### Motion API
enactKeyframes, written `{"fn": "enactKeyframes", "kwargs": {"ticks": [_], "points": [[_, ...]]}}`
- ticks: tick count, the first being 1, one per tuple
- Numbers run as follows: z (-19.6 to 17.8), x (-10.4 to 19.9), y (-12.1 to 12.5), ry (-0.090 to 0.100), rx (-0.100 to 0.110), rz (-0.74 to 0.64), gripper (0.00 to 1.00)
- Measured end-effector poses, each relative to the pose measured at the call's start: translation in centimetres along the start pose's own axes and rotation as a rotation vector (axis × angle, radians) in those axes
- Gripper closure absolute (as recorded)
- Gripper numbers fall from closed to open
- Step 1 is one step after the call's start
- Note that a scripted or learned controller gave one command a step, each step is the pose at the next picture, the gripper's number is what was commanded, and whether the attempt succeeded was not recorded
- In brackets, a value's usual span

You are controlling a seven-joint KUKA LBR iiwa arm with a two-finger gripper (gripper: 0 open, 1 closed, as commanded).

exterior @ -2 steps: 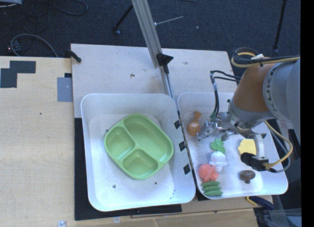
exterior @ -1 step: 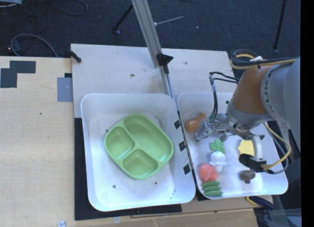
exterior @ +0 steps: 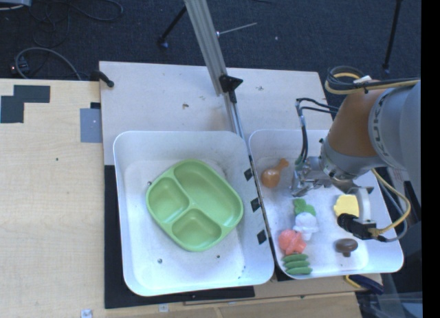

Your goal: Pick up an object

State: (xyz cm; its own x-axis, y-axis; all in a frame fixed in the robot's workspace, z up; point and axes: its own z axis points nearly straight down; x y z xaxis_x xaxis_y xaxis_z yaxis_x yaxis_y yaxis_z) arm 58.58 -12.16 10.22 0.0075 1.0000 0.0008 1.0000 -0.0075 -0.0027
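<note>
two shallow white plastic bins are sitting side by side on a pale surface (exterior: 48, 193). the left bin (exterior: 137, 255) is holding a smooth green tray (exterior: 194, 204) with three compartments, roughly rounded-square, lying flat and turned at a slant to the bin walls.

the right bin (exterior: 385, 258) is holding several small toy-like things. an orange-brown pear shape (exterior: 272, 174) is lying near the bin's upper left, its narrow end pointing up and to the right. below it, in a rough column running down the bin, are sitting a green leafy piece (exterior: 303, 207), a small white lumpy figure (exterior: 305, 224), a bumpy red piece (exterior: 292, 242) and a green pod (exterior: 297, 263) with its long axis lying left to right near the lower rim. a yellow block (exterior: 346, 205) and a brown mushroom-like piece (exterior: 346, 246) are lying further right.

the grey arm (exterior: 385, 131) with its orange band is reaching in from the right, and the gripper (exterior: 300, 185) is hanging low over the right bin, between the pear shape and the green leafy piece. it is too dark and cluttered to tell how it is set, and nothing is visibly gripped.
</note>
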Motion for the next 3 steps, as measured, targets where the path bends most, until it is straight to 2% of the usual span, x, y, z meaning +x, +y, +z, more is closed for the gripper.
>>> {"fn": "enactKeyframes", "kwargs": {"ticks": [1,2,3], "points": [[-4.8,0.3,0.9,-0.001,-0.004,-0.008,1.00],[-10.2,1.2,0.5,-0.001,-0.006,-0.010,1.00],[-12.5,1.1,0.5,-0.001,-0.003,-0.008,1.00]]}}
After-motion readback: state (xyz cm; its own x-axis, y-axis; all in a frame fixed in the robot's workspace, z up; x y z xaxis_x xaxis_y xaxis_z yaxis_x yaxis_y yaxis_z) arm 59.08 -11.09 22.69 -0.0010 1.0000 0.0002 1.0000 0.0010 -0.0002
